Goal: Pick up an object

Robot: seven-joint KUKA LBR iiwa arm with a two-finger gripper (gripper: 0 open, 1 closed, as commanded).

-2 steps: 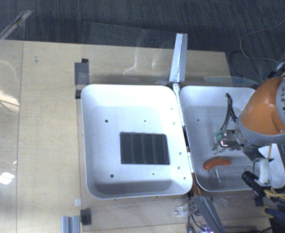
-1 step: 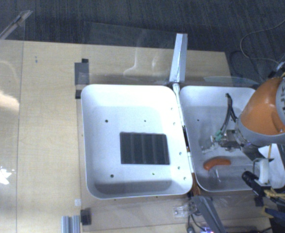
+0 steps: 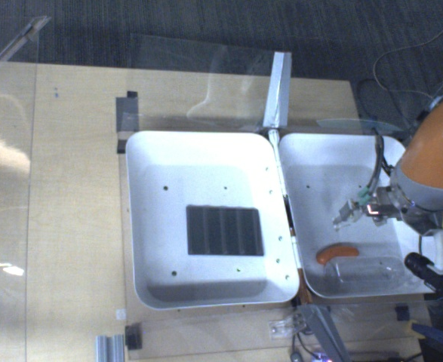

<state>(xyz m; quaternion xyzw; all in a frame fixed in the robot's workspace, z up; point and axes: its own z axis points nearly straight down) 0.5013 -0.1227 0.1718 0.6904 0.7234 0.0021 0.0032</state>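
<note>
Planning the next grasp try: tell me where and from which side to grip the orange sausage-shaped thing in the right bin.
Grip the small orange sausage-shaped object at its middle, coming straight down from above. It lies flat on the floor of the right white bin, long axis roughly left-right in the camera view, so the jaws should close across its narrow width. A clear plastic item lies close beside it; avoid that side.

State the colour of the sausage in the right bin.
Orange-brown; the sausage shows in the camera view.
</note>
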